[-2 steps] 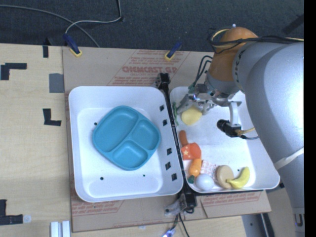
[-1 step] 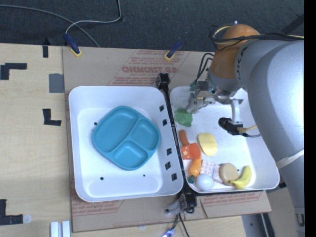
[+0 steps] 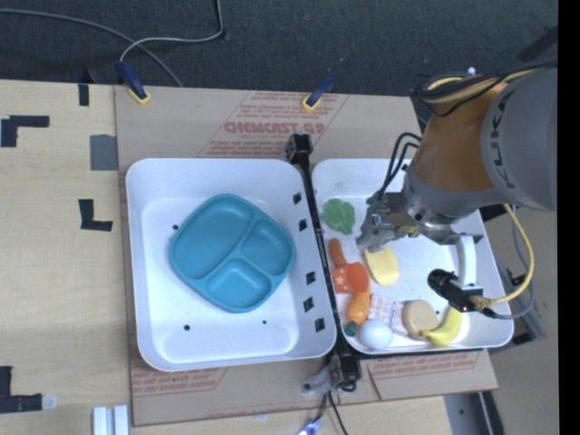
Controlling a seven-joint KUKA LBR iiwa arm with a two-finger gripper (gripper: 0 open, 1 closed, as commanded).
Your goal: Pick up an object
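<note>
Leftward, one blue tray in left bin. Right bin: one green piece, two orange, one white egg, one yellow block just below gripper; fingers' state unclear, cannot tell.

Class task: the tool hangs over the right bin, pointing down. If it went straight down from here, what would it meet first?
Most likely the yellow block, which lies just below the tool in this view. Depth is unclear from one slanted camera, so it might instead land on the bin floor beside it.
</note>
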